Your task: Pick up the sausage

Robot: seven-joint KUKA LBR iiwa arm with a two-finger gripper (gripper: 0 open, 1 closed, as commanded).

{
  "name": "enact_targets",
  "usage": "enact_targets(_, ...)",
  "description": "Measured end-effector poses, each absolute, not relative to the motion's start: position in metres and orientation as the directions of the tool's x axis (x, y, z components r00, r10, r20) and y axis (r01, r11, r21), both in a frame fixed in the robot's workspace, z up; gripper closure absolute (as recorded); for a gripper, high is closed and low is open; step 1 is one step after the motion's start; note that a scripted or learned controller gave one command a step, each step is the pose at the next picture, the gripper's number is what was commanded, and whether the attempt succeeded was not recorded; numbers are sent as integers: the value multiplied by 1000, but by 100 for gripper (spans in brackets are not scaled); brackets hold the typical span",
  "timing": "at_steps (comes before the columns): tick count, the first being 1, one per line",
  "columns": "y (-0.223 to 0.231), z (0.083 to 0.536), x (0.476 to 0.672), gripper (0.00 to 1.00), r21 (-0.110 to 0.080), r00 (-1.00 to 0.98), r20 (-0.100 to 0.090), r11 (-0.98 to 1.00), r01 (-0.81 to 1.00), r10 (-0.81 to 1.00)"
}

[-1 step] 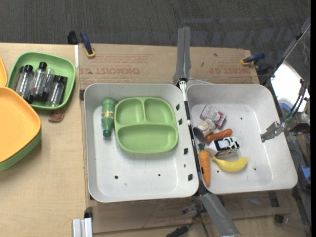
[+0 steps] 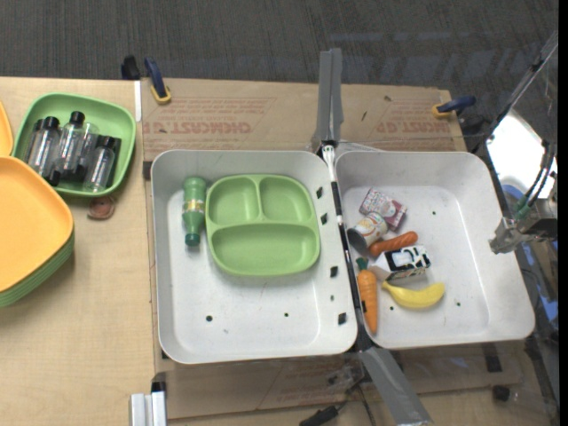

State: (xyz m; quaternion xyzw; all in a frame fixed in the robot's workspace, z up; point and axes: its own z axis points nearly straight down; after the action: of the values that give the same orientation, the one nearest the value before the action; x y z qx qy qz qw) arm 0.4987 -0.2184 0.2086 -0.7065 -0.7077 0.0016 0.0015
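Observation:
The sausage (image 2: pixel 393 243) is a short orange-red link lying at a slant in the right bin (image 2: pixel 461 318), in its left half. It touches a small black-and-white carton (image 2: pixel 408 260) just below it and a small pale tin (image 2: pixel 371 227) at its upper left. A banana (image 2: pixel 414 295) and a carrot (image 2: pixel 367 300) lie closer to the front, the carrot along the bin's left wall. A pink packet (image 2: pixel 382 208) sits behind the sausage.
The left bin (image 2: pixel 248 327) holds a green divided plate (image 2: pixel 263 223) and a green bottle (image 2: pixel 193 209). On the bench to the left stand a green tray of dark bottles (image 2: pixel 75 145) and a stack of orange plates (image 2: pixel 31 229). A metal bracket (image 2: pixel 515 231) stands at the right bin's right rim.

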Motion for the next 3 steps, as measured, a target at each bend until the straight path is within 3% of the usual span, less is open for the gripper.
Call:
enact_targets(1,-222,91,563,100,-1,160,-1,-160,987,987)
enact_targets(2,-218,91,516,100,-3,-45,1,45,999,999)
enact_targets(3,-211,126,579,100,0,160,-2,-160,987,987)
